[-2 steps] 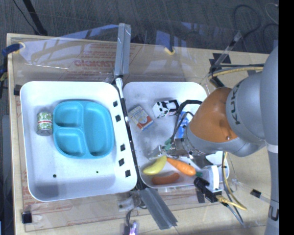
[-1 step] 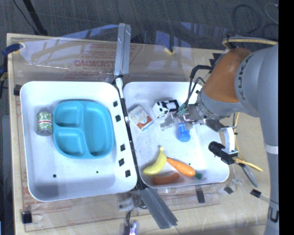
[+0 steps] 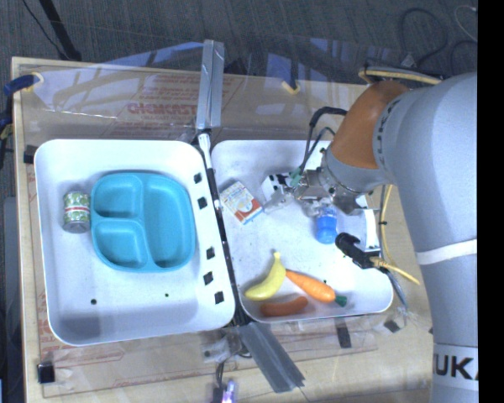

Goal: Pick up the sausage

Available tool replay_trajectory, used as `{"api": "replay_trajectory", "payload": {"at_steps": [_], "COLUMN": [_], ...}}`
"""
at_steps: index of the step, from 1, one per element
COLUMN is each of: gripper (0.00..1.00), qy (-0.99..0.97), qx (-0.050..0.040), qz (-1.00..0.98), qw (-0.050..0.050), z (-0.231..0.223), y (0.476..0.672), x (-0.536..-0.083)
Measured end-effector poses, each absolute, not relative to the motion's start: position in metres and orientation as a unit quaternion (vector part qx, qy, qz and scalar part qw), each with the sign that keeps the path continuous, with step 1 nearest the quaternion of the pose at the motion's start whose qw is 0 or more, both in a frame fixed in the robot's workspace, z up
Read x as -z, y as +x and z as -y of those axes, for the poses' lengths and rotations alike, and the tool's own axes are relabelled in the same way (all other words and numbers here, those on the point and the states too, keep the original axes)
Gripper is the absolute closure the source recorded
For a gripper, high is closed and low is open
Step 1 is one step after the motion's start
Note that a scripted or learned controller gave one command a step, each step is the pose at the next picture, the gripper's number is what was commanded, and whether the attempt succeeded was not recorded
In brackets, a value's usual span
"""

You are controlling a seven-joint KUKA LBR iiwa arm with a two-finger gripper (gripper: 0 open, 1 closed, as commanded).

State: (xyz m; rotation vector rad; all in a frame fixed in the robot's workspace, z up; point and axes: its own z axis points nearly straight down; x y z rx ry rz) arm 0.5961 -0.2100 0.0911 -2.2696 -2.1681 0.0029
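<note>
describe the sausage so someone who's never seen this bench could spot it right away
Look in the right bin, along its near wall. The sausage lies there, just below the banana and carrot. It is the reddish-brown one, plain and stubby, nearest the rim.
</note>
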Motion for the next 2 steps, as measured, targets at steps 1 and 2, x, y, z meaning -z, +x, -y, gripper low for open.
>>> {"api": "replay_trajectory", "payload": {"at_steps": [1, 2], "gripper": [0.0, 0.0], "qy": [-0.691, -0.776], "qx": [-0.0002, -0.0015], "qz": [0.723, 0.631], "qw": [0.0, 0.003], "z": [0.206, 0.208], "y": [0.643, 0.594], "x": [-0.177, -0.091]}}
